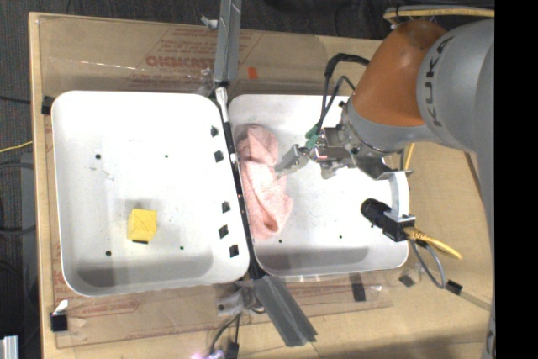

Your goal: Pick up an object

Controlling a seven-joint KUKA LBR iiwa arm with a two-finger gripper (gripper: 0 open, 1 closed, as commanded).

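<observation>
A crumpled pink cloth (261, 178) lies along the left side of the right bin (336, 244), against the divider between the bins. A small yellow block (142, 225) rests in the left bin (101, 122), toward its front. My gripper (287, 161) reaches in from the right, low over the right bin. Its tip sits at the right edge of the pink cloth, touching or just above it. The view shows nothing held in it.
A grey metal bar (225, 38) runs along the divider between the bins, from the back of the bench to the front. The arm's orange band (395, 84) and grey wrist hang over the right bin's back right part. Cables (433, 246) trail off at the right.
</observation>
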